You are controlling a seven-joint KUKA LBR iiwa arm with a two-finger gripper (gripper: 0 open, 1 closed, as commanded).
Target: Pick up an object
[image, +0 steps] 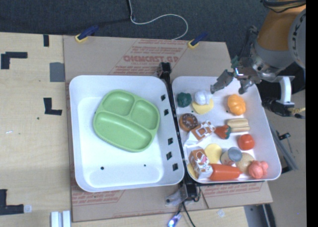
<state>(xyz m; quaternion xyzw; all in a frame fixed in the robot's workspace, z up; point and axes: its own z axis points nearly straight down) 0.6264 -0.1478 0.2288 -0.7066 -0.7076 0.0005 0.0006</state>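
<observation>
My gripper hangs over the far edge of the right bin, its two dark fingers spread apart with nothing between them. Just below it lie an orange pepper-like toy and a white-and-yellow piece. Further toys fill the right bin: a green piece, a brown donut, a tan block, a red tomato, a strawberry, a carrot and a pink piece.
The left bin holds a green divided plate. Black clips run along the divider between the bins. The arm's orange band stands at the upper right. A white cable lies beyond the bins.
</observation>
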